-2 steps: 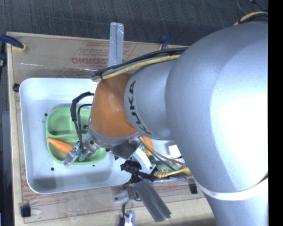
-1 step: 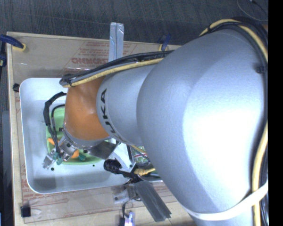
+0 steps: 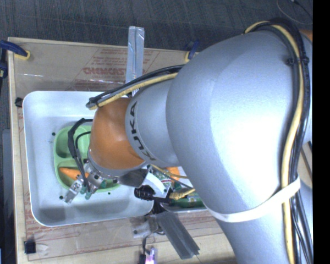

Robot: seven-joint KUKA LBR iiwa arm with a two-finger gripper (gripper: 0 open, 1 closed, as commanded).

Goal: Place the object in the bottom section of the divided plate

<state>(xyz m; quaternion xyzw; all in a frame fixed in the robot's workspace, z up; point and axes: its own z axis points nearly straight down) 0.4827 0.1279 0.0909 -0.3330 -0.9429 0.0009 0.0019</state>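
- Claw [image 3: 77, 191] is seen low over green divided plate [image 3: 63, 147] in left white bin [image 3: 38, 164]; opening can't be told.
- Orange object [image 3: 69, 173] is seen on plate, beside claw.
- Risk, judged: plate nudged, grasp missed, w/ view blocked by arm [image 3: 220, 131].

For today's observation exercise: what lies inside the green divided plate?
An orange object lies in the green divided plate, near the gripper. The arm covers the rest of the plate.

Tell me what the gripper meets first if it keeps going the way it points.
Likely the green divided plate, near its lower edge where an orange object lies; the gripper points down-left onto it. Depth is unclear.
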